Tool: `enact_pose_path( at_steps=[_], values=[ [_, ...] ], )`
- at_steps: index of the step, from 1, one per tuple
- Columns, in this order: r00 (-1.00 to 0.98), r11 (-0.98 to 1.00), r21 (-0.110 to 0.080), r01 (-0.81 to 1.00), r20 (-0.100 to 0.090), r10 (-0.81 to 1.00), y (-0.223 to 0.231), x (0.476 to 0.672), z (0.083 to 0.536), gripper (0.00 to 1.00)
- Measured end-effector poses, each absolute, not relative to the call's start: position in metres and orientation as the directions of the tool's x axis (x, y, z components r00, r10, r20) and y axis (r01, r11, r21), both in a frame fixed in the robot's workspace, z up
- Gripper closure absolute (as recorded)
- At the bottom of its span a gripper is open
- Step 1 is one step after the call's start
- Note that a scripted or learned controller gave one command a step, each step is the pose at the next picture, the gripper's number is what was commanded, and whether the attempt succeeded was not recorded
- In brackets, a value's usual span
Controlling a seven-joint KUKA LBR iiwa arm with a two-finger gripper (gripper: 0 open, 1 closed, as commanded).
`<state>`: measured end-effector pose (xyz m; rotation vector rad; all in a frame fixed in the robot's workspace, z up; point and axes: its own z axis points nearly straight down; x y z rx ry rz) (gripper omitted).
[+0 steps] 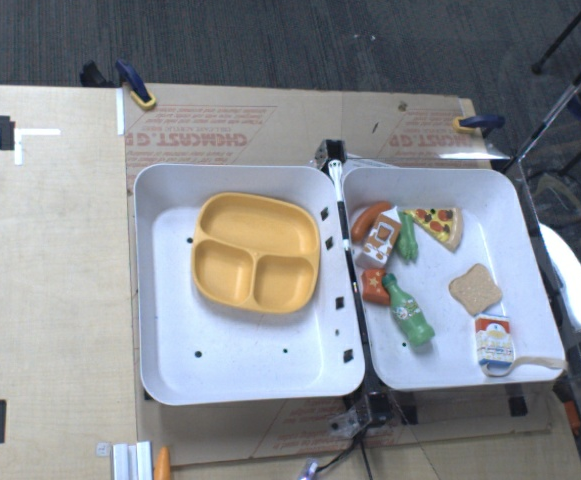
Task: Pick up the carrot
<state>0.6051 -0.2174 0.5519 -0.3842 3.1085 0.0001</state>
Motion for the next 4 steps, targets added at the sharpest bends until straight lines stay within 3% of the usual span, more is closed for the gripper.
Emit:
enact_pose_path(
  at_steps=[1, 2, 3, 4],
  values=[
    [-0.97, 0.97, -0.001, -0.243, -0.009, -0.243, -0.217, 0.605, 0.552, 0.0],
    [-0.97, 0.97, -0.002, -0.243, -0.015, -0.243, -0.217, 0.607, 0.561, 1.0],
    [-0.97, 0.97, -0.002, -0.243, -0.015, -0.243, -0.217, 0.607, 0.561, 0.0],
    [-0.97, 0.97, -0.002, -0.243, -0.021, -0.243, -0.217, 0.609, 0.571, 1.0]
  ],
)
